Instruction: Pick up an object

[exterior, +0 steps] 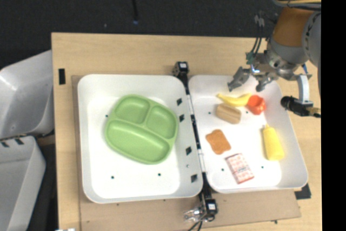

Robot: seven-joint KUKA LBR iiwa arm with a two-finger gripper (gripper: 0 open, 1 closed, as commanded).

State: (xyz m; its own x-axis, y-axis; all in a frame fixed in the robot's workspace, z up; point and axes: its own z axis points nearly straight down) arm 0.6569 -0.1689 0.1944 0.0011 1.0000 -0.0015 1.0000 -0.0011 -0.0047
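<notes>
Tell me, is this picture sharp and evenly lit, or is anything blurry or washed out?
In the camera view the light is soft and even: the white bins look bright but keep their edges, shadows under the green plate and the banana are faint, the whole image is slightly soft, so the small box's print is unreadable, and the gripper looks a little smeared.

Splayed, empty tool (249,83) above right bin (292,170), near banana (233,98).

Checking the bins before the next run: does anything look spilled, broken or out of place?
Nothing stands out. The green plate sits flat in the left bin; the banana, tomato and other toy foods lie loose in the right bin. The open hand hovers above them.
</notes>
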